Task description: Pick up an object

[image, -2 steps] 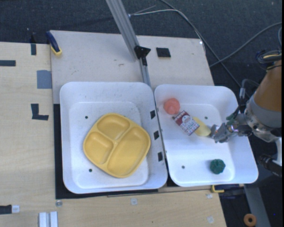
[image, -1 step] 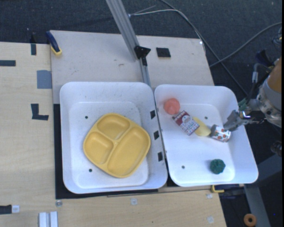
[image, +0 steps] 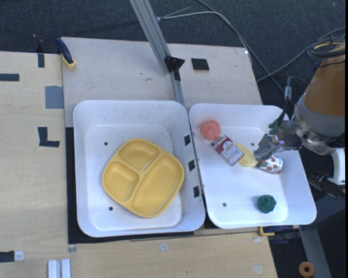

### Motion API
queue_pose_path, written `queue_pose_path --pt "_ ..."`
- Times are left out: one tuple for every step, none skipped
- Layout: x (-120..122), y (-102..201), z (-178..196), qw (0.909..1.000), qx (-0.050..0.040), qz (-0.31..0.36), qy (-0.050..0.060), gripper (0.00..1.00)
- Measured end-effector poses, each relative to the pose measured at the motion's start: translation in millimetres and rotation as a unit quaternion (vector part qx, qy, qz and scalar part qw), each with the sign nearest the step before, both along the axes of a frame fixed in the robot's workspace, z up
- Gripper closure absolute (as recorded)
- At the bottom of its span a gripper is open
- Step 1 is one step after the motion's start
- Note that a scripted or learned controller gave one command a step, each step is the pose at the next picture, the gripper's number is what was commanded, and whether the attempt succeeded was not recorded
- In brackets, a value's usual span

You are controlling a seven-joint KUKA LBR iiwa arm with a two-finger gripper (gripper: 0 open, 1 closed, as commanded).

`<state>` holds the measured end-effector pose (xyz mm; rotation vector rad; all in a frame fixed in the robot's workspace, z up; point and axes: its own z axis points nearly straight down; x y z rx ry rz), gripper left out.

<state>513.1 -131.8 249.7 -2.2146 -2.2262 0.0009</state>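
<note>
gripper: finger state cannot be told, over yellow piece | right bin: pink ball, green ball | left bin: yellow tray

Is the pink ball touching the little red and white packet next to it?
Cannot tell. In the camera view the pink ball sits right at the upper corner of the red and white packet; their edges meet in the picture, but no clear gap or contact shows.

One fixed camera looks down at a slant from above the bench, far enough to take in both bins, with the arm at its right edge.
</note>
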Motion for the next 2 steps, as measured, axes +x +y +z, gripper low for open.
queue_pose_path --pt "13 59 2 1.0000 0.0007 0.001 0.000 1.00" --pt "32 116 -13 1.0000 0.0001 0.001 0.000 1.00"
